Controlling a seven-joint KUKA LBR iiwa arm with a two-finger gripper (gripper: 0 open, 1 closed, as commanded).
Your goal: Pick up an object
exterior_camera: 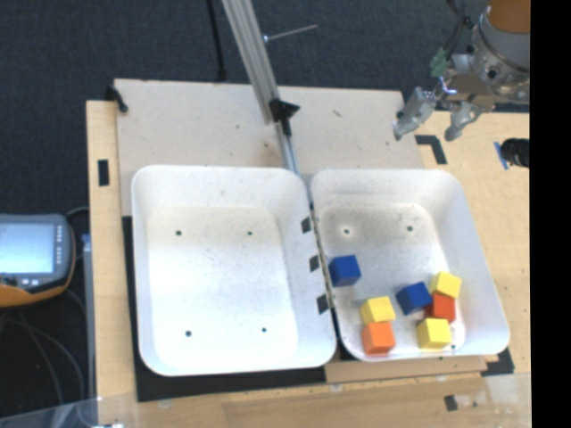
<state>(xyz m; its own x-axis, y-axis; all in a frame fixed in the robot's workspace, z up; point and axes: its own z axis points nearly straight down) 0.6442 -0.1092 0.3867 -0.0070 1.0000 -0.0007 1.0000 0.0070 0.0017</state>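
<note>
Several small cubes lie in the right bin [464, 212]. One blue cube [344, 270] sits alone near the bin's left wall. At the front right a cluster holds a yellow cube [377, 309], an orange cube [379, 336], a second blue cube [413, 297], a red-orange cube [442, 307] and two more yellow cubes [434, 332] [447, 283]. My gripper [436, 119] hangs high above the bench behind the right bin's far rim, open, with nothing between its fingers [411, 117].
The left bin [147, 239] adjoins the right one along a dividing edge with black clips. A slanted aluminium post [254, 56] rises behind the bins. A grey handheld screen [34, 252] lies off the bench's left side.
</note>
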